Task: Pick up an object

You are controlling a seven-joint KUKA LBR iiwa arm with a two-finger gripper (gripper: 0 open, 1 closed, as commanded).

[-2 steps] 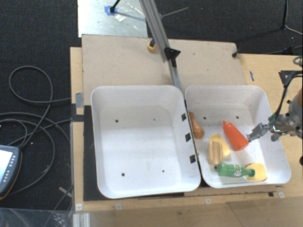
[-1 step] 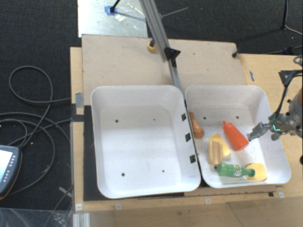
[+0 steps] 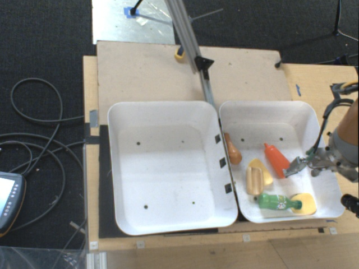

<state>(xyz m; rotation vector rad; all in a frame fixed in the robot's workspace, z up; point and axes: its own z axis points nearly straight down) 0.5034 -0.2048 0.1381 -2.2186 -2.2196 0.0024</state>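
The orange carrot-shaped toy (image 3: pixel 276 157) lies in the right bin (image 3: pixel 263 112), just beside the end effector (image 3: pixel 294 167). It looks light, stiff and smooth, likely slippery; mid-body seems the best hold. Whether the end effector is spread or pressed together, I cannot tell: it is small, blurred against the rim.

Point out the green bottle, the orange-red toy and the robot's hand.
green bottle (image 3: pixel 276 202), camera view, middle of its body
orange-red toy (image 3: pixel 276 158), camera view, mid-body
hand (image 3: pixel 294 167), camera view, at its fingertips
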